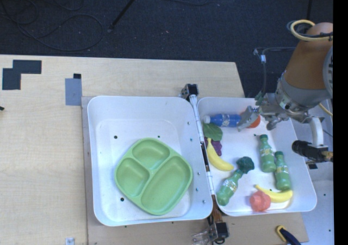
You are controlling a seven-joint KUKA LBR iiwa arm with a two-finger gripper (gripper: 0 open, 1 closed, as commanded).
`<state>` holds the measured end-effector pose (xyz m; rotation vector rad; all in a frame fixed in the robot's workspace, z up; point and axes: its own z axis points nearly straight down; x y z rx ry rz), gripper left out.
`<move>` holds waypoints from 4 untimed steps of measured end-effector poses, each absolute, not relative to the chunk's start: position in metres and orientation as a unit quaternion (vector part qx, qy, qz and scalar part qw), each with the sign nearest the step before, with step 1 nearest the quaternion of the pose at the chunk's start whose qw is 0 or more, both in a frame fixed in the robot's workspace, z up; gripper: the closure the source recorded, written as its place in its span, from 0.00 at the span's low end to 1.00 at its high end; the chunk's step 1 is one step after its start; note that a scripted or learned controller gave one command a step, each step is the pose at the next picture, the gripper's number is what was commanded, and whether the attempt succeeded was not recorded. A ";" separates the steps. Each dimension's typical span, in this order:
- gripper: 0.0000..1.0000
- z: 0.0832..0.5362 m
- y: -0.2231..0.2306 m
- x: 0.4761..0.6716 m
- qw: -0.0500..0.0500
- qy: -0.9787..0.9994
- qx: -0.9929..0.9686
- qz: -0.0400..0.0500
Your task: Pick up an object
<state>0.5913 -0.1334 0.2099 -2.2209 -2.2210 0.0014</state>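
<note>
My gripper (262,120) hangs over the back of the right bin (310,197), open, its two grey fingers spread apart. A small orange-red piece (254,123) lies right beside the left finger; nothing sits between the fingers. A blue bottle (223,120) lies just left of the gripper, next to a green leafy toy (213,132) and a purple piece (216,146). Further forward are two green bottles (266,154) (281,171), a dark green broccoli (246,164), another green bottle (228,187), two bananas (217,160) (275,195) and a red strawberry (260,201).
The left bin (100,129) holds a green divided plate (154,176). A raised rim with a clamp (190,92) separates the two bins. The arm's orange-banded wrist (307,67) stands over the right bin's back right corner. Dark floor with cables lies beyond the bench.
</note>
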 end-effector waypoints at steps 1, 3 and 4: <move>0.00 0.102 -0.193 0.634 0.003 -0.707 -0.708 0.002; 0.00 0.114 -0.194 0.635 0.001 -0.707 -0.707 0.001; 1.00 0.124 -0.195 0.635 0.001 -0.706 -0.708 0.001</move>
